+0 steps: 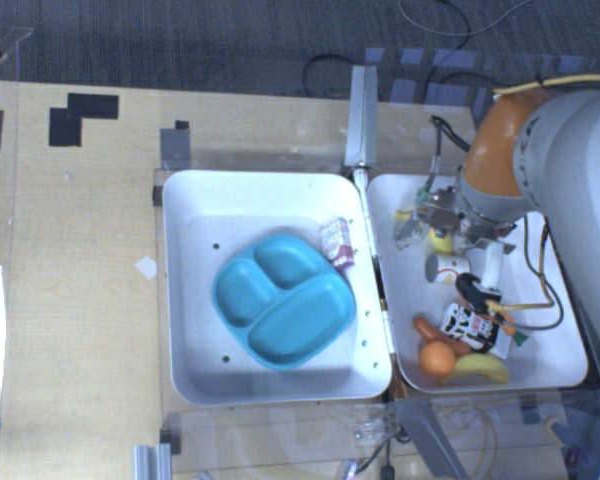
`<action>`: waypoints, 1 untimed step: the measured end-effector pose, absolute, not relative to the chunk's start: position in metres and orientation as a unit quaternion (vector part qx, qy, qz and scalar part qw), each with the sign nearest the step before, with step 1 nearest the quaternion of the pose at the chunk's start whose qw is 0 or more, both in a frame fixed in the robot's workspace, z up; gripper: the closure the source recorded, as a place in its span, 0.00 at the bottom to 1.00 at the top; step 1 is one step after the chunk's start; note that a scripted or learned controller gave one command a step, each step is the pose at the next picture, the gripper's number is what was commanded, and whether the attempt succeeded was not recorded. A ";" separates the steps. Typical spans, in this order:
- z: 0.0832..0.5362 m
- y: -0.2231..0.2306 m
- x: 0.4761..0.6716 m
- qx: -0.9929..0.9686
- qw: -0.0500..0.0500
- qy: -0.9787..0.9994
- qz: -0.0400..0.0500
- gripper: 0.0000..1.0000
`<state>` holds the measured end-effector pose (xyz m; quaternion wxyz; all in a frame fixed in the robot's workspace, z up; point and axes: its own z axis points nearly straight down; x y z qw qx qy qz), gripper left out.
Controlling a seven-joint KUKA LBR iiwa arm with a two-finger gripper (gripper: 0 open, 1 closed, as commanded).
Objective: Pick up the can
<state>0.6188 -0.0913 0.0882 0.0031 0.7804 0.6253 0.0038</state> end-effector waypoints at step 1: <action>0.089 -0.106 0.576 0.822 0.004 0.569 0.006 0.00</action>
